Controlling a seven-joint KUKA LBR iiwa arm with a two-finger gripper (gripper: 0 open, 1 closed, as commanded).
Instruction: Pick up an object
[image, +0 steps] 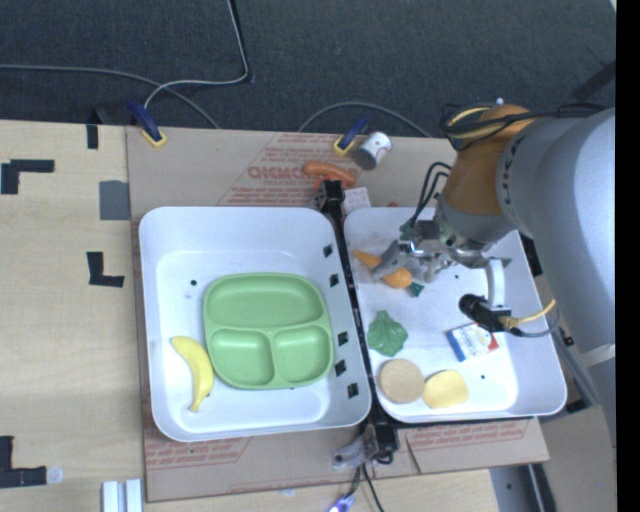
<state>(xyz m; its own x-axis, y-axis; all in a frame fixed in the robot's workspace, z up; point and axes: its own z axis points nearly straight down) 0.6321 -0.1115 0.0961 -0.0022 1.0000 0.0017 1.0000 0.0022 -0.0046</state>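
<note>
Grey arm (560, 200) bends down into the right bin (530, 400), gripper (405, 268) closed around an orange piece (396, 277).

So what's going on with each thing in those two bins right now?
Green tray: lying flat in the left bin, nothing in its compartments.
Banana: lying beside the tray, lower left.
Orange piece: in the right bin, right at the gripper.
Green leafy piece: lying loose.
Tan round piece: lying flat beside a yellow piece.
Blue and white packet: lying flat.
</note>
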